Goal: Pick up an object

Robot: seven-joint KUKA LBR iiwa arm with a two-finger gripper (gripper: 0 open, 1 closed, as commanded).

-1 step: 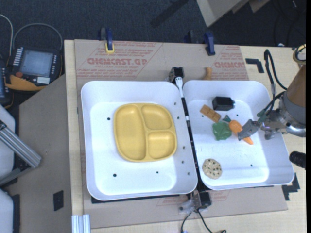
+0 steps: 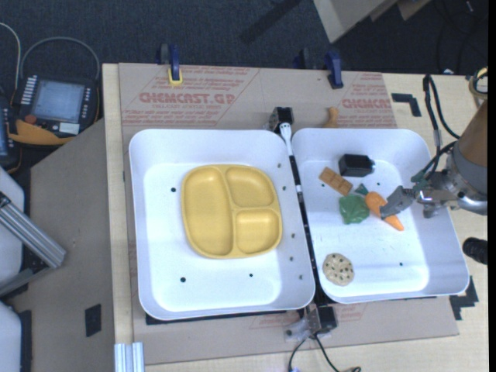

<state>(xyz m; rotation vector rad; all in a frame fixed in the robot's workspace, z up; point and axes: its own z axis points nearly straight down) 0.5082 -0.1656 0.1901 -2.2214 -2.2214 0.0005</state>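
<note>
The right bin [image 2: 434, 273] holds several small objects. An orange carrot [image 2: 381, 206] lies near its middle, touching a green leafy piece [image 2: 354, 209] on its left. A brown cracker [image 2: 335, 180] and a black block [image 2: 356, 163] lie further back, and a speckled cookie [image 2: 338, 268] sits near the front. My gripper [image 2: 407, 203] reaches in from the right and hangs low right beside the carrot's right end, partly over it. Nothing is visibly lifted.
The left bin [image 2: 155, 270] carries a yellow divided plate [image 2: 231, 209]. A black ridge [image 2: 294, 184] runs between the two bins. Cables [image 2: 431, 107] hang at the right rim, near the arm.
</note>
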